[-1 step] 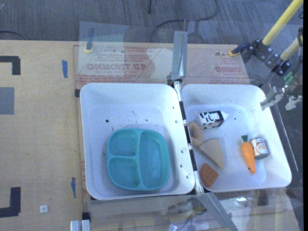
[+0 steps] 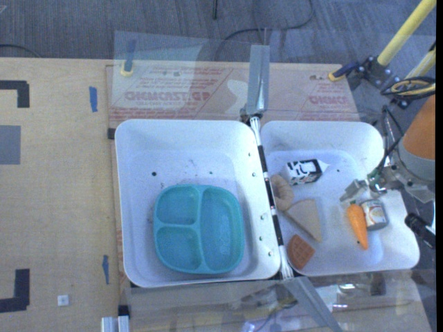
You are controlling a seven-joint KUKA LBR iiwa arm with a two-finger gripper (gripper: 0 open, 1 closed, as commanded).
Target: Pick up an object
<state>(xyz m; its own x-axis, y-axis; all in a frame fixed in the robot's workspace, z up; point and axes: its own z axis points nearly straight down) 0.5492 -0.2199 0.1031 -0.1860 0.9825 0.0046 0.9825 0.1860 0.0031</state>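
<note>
The pincer (image 2: 361, 191) hangs low over the right bin (image 2: 346, 133), just above the carrot (image 2: 357, 225), probably lined up to grab it; I cannot tell whether it is apart or together.

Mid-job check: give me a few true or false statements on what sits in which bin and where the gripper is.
1. The teal divided plate lies in the left bin. True.
2. The toy carrot lies in the left bin. False: it is in the right bin, near its right side.
3. The gripper is over the right bin, close to the carrot. True.
4. The black and white item sits on the plate. False: it lies in the right bin.
5. The waffle-like brown piece is at the right bin's near edge. True.
</note>
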